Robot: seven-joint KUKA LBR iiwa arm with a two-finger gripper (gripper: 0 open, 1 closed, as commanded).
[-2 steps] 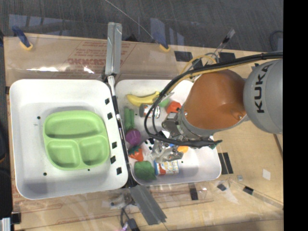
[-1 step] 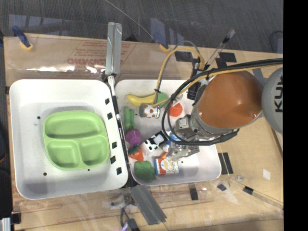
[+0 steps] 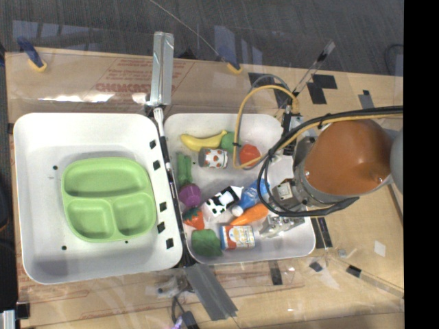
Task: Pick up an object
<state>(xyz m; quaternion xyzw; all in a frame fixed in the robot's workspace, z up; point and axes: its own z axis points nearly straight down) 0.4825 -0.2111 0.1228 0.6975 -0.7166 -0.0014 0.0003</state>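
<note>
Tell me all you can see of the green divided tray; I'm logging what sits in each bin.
The green divided tray looks like smooth light-green plastic with rounded corners. It has three compartments: one long one along the far side and two smaller ones nearer the camera. It lies flat, slightly rotated, in the middle of the left bin, resting on the bin floor.

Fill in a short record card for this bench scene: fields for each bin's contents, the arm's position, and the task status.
left bin: green divided tray
right bin: banana, purple toy, black-and-white cow, carrot, small bottle, other toys
arm: over right bin's right side
tool: low, beside the small bottle
task status: no object seen lifted
</note>
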